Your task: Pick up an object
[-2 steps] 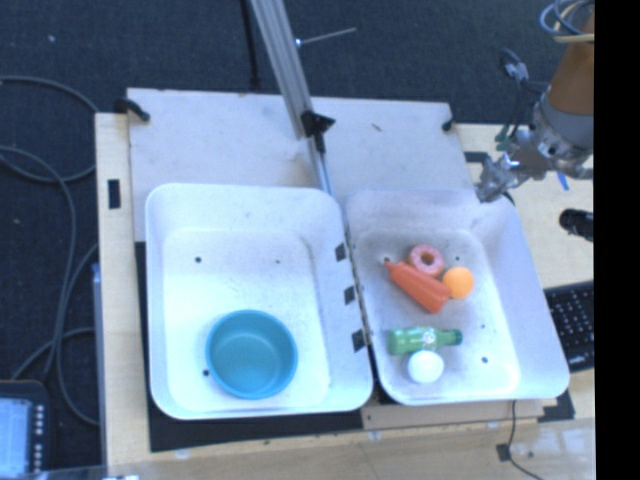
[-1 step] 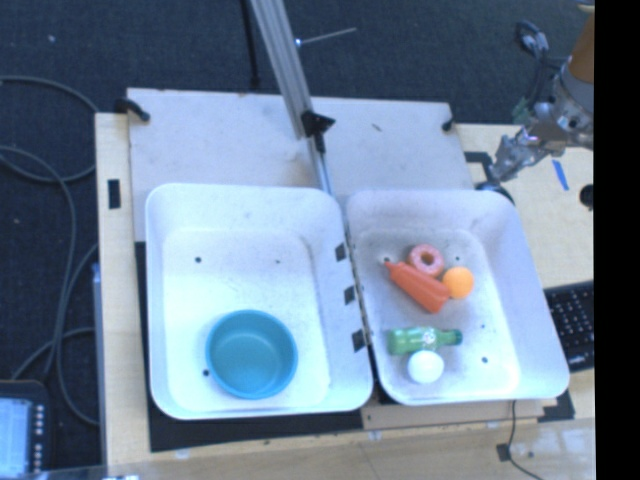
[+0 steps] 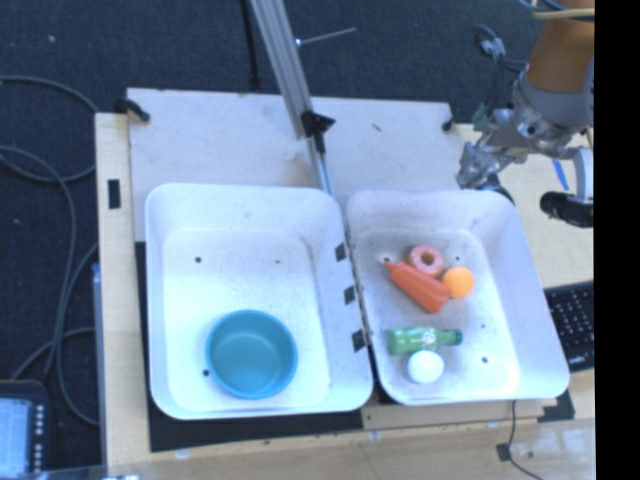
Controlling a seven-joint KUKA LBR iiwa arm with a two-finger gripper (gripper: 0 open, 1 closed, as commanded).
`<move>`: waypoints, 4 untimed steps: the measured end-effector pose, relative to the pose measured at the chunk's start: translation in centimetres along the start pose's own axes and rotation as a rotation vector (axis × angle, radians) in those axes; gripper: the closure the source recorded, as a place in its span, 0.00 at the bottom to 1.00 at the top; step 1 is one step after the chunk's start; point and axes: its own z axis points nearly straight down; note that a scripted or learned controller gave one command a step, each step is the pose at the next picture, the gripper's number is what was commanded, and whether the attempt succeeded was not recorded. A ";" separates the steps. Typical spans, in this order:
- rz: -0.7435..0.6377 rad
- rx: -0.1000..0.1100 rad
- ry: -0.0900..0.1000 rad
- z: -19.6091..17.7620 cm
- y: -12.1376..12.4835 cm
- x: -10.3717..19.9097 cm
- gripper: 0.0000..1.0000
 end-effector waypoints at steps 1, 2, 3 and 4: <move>0.000 0.002 0.000 0.6 -1.7 4.6 1.00; 0.000 0.004 0.001 1.8 -2.7 9.6 1.00; -0.001 0.006 0.002 2.2 -2.9 14.1 1.00; -0.001 0.007 0.002 3.0 -3.9 20.0 1.00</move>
